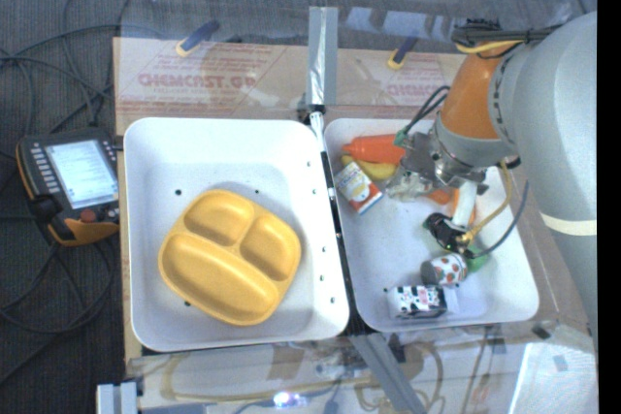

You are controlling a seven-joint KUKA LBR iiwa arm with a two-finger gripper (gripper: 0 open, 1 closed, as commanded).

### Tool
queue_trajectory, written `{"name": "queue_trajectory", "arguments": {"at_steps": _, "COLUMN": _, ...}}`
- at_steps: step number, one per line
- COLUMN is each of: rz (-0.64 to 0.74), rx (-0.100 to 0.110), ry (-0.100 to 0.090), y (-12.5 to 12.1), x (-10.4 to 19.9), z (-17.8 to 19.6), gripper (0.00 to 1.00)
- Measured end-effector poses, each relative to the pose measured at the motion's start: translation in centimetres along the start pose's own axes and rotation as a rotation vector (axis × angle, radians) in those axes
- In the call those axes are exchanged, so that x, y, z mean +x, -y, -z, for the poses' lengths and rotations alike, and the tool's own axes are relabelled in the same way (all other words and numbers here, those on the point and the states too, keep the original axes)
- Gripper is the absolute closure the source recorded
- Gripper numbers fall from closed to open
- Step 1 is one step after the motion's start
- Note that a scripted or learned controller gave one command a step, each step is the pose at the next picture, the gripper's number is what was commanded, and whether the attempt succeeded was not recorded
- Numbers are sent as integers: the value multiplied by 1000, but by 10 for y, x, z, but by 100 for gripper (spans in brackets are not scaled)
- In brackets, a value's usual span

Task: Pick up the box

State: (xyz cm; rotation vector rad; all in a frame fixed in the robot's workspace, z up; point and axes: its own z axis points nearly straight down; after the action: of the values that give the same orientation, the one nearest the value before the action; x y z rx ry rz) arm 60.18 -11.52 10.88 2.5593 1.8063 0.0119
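While the arm (485, 111) hangs over the right bin (505, 301), jaws state unclear, small box (356, 186) by the left wall

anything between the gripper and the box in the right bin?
Nothing visible. The box lies at the right bin's left wall, just left of the gripper. The orange carrot-like toy sits behind them, beside that gap, not in it.

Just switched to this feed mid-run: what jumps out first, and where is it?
The big yellow divided tray lying alone in the left bin grabs the eye first. Next comes the grey arm with its orange band, reaching from the right over the right bin, where small items cluster: an orange carrot, a small box by the divider, and a black-and-white spotted carton near the front edge.
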Motion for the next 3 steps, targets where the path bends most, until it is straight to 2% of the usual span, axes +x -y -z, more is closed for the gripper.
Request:
{"name": "queue_trajectory", "arguments": {"at_steps": 1, "rz": -300, "rx": 16, "ry": 7, "y": 59, "x": 37, "z": 96, "gripper": 100}}
{"name": "queue_trajectory", "arguments": {"at_steps": 3, "rz": -295, "rx": 25, "ry": 15, "y": 59, "x": 38, "z": 110, "gripper": 100}}
